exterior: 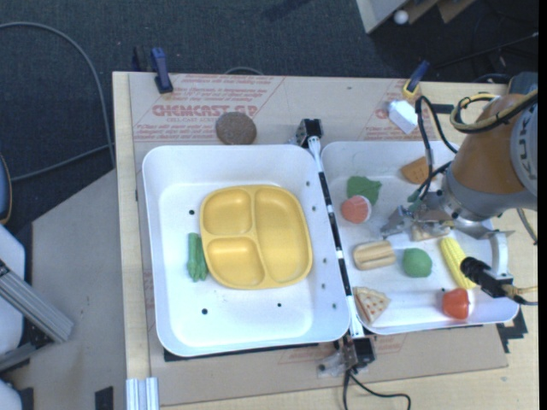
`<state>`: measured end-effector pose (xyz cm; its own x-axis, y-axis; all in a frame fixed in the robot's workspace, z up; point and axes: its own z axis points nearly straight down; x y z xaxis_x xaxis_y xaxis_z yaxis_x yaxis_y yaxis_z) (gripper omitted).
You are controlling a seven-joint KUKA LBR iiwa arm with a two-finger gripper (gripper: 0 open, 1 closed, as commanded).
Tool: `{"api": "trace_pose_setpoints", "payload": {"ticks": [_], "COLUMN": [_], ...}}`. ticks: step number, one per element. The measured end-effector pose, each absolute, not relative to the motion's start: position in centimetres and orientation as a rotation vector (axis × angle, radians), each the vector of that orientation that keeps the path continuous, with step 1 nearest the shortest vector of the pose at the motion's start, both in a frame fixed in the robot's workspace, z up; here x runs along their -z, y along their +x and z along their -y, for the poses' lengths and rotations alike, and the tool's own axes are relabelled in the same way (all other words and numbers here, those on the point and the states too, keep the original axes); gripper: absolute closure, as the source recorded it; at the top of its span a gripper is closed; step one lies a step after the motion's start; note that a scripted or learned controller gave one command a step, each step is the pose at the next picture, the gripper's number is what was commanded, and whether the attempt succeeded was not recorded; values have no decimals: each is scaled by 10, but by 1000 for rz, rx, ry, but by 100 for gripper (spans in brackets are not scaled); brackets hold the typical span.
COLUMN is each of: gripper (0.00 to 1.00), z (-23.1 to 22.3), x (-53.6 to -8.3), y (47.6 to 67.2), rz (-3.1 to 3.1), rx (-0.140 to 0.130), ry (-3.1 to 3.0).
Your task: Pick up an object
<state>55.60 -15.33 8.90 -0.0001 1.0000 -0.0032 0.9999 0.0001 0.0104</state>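
1. A grey arm with an orange band [487, 156] reaches in over the right bin [338, 156]; its gripper [408, 220] hangs low near the bin's middle, and whether the claw is spread or pressed together cannot be told from this angle.
2. Nothing can be seen between the fingers — the toy foods all lie on the bin floor.
3. Just beside the gripper lie a red-and-white ball [355, 209], a green leafy piece [365, 186], a tan bread roll [373, 254] and a green ball [417, 262].
4. A yellow corn cob [454, 259] and a red tomato [456, 303] sit toward the bin's near right corner; a sandwich wedge [372, 303] lies at its near left corner, an orange piece [414, 171] by the far edge.
5. The left bin [158, 229] carries a yellow divided plate [256, 234] at its middle, with a green pod [197, 257] touching the plate's left edge.
6. Red lettering on the cardboard sheet [197, 105] behind the bins is partly legible — roughly "CHEMCAST GP".
7. A brown disc [235, 129] rests on that cardboard, by the left bin's far edge.
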Motion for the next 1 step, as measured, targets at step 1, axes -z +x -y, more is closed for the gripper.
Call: {"api": "trace_pose_setpoints", "payload": {"ticks": [1], "gripper": [0], "z": [187], "x": [-90], "y": [629], "rz": [-2221], "rx": [-12], "ry": [2211]}}
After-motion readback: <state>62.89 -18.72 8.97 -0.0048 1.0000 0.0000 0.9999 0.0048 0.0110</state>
